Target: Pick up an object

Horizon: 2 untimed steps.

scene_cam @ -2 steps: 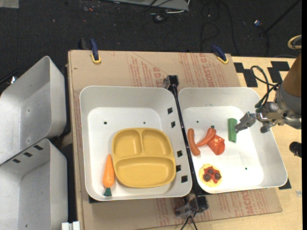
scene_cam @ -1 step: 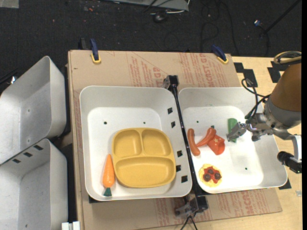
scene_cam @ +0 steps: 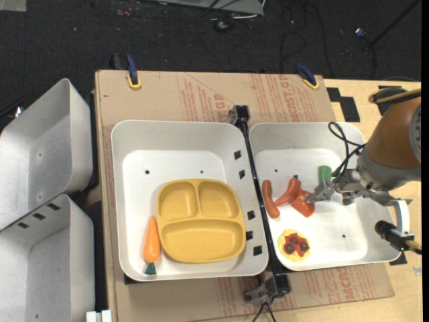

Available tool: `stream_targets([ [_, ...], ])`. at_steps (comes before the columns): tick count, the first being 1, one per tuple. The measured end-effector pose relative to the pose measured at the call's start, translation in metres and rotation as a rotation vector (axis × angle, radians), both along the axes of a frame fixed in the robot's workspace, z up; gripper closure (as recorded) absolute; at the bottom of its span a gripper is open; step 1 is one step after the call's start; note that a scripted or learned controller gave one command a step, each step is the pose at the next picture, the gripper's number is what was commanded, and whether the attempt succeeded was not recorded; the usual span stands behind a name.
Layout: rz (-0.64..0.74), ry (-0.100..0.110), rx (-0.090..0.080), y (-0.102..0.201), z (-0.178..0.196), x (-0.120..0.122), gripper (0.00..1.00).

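The arm (scene_cam: 395, 146) comes in from the right, its orange band sitting high over the right bin's (scene_cam: 348, 257) far-right side, wrist bent down and pointing left toward the middle of that bin. The gripper (scene_cam: 320, 194) is low, just above the bin floor, its tip right beside a cluster of red sausage-like pieces (scene_cam: 293, 196). Whether it is gripping one of them or merely touching, I cannot tell from here. A green piece (scene_cam: 325, 174) shows just behind the wrist. Nearer the front of the same bin lies a small pizza toy (scene_cam: 295, 245). Over in the left bin (scene_cam: 127, 153), a yellow divided plate (scene_cam: 201, 220) sits with a carrot (scene_cam: 151, 241) touching its left edge.
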<state>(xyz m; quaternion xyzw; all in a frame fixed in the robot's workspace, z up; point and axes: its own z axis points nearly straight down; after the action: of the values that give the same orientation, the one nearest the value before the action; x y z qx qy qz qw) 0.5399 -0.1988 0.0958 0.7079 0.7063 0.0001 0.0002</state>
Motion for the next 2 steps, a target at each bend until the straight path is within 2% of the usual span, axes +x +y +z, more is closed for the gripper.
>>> stream_targets([
  [1, 0.001, -0.006, -0.003, 0.0, 0.011, 0.001, 1.0],
  [2, 0.004, -0.004, -0.002, -0.004, 0.056, 0.007, 1.0],
])
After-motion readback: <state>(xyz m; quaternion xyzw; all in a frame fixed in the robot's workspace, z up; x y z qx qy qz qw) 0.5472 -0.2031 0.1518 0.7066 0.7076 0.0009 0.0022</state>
